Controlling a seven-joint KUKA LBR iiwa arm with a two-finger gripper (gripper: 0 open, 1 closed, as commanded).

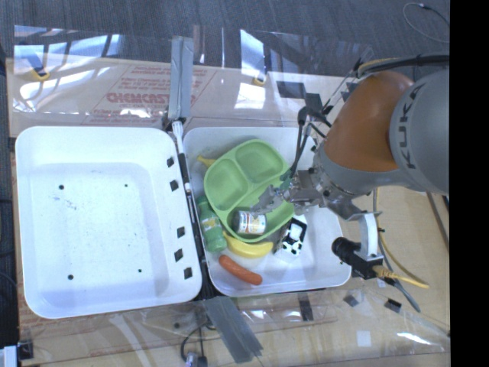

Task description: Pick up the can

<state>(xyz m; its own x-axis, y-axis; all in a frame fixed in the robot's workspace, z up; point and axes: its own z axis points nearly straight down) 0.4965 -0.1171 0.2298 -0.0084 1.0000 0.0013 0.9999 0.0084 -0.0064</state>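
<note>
Can [250, 222] on its side on green plate [229, 180] edge, right bin [328, 270]; fingers [271, 199] just above, state unclear

Arm reaches in from the right over the right bin [325, 275]. Gripper [269, 202] sits low at the green divided plate [243, 178], just above the can [250, 222], which lies on its side on the plate's near edge. Banana [248, 245], carrot [241, 270], green bottle [211, 226] and black-and-white die [293, 238] nearby. Left bin [99, 205] alongside.
</note>
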